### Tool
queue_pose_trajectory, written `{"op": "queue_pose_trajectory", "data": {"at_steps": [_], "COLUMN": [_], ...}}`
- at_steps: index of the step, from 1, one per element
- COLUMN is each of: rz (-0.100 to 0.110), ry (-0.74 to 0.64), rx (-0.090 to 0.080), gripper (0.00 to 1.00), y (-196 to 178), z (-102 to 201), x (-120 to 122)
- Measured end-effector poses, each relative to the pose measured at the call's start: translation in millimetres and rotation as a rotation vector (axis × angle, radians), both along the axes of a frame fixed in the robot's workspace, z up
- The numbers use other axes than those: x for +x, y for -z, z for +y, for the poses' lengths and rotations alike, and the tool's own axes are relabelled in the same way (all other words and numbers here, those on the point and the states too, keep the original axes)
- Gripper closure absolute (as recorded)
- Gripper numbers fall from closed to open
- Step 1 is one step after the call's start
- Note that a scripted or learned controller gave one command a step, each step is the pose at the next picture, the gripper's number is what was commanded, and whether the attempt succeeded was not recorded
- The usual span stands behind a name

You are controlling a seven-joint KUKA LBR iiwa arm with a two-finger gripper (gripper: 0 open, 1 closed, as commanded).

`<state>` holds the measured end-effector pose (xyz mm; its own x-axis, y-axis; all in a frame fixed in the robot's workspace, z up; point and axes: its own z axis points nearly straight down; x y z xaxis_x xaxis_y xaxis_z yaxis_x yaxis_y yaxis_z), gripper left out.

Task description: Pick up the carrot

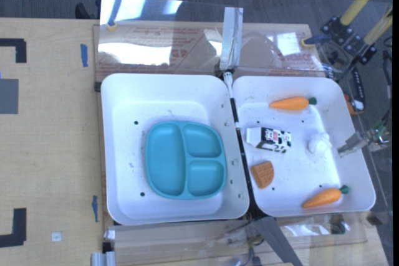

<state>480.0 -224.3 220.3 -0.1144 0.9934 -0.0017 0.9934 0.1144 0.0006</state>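
Pincer over rt bin edge, apart from upper carrot, lower carrot.

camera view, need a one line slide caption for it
Two carrots, a small carton, a waffle and a white lump in the right bin; a teal divided plate in the left bin.

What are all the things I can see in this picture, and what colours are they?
Bins: 2, white, side by side on the bench; left bin, right bin.
Divided plate: 1, teal, in the left bin.
Carrots: 2, orange with green tops, right bin; one at the far side, one at the near right corner.
Cow-print carton: 1, white and black, middle of the right bin.
Waffle piece: 1, orange-brown, right bin.
White lump: 1, right bin.
Gripper: 1, grey, at the right bin's right rim.
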Motion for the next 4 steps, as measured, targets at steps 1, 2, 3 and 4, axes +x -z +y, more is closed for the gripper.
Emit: {"op": "queue_pose_trajectory", "data": {"at_steps": [1,2,3,4], "rz": [0.003,0.005,0.010,0.011], "ry": [-0.251,-0.309,-0.420,-0.422], "rx": [0.003,0.003,0.005,0.003], "gripper": [0.00,0.00,0.00,1.00], "y": [20,44,127,119], "z": [47,46,31,31], "x": [79,160,182,182]}}
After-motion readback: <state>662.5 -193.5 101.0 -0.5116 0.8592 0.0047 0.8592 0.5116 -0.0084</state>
